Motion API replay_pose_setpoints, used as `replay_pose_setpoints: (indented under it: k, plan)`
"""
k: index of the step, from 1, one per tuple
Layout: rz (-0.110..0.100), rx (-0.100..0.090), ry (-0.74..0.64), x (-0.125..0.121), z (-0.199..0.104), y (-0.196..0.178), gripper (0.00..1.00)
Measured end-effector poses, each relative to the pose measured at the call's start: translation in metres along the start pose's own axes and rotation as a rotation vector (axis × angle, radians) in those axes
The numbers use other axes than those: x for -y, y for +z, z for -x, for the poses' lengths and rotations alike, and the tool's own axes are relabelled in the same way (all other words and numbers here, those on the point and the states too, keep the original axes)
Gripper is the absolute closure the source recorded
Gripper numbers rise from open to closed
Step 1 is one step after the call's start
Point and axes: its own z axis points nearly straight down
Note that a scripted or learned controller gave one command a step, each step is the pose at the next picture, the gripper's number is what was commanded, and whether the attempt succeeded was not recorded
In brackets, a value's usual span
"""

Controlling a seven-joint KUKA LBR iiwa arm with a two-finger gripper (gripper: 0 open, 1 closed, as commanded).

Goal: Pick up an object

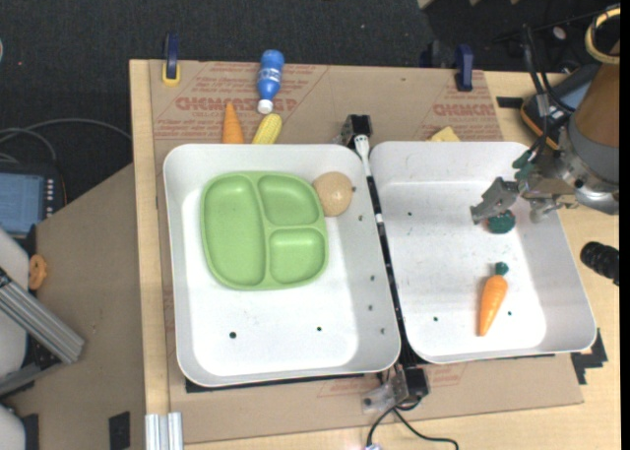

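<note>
**Toy carrot waited below the gripper in the right bin**

Nearest the camera, at the bench's front edge, a cable and connector (394, 394) sat where the two bins met. Just above it, the right bin (433, 335) held a toy carrot (490, 302), orange with a green top, lying nearly upright on the white floor near the bin's front right corner, clear of the walls, so fingers could likely close on it from above. The gripper (497, 210) hung over the same bin's upper right part, with a small teal piece (503, 224) right at its tip; whether the fingers were spread or closed, or actually pinched that piece, could not be told. From the gripper, the carrot lay at about six o'clock, near but apart.

The left bin (197, 340) carried a green divided plate (264, 229), set flat, with a tan ball (334, 192) resting against its two o'clock edge. I judged the carrot the likeliest target.
</note>
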Motion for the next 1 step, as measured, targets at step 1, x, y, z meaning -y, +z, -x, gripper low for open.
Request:
replay_pose_setpoints:
  k: [1]
  plan:
    - [-0.004,0.001,0.005,0.0284,0.0329,0.1657,0.0]
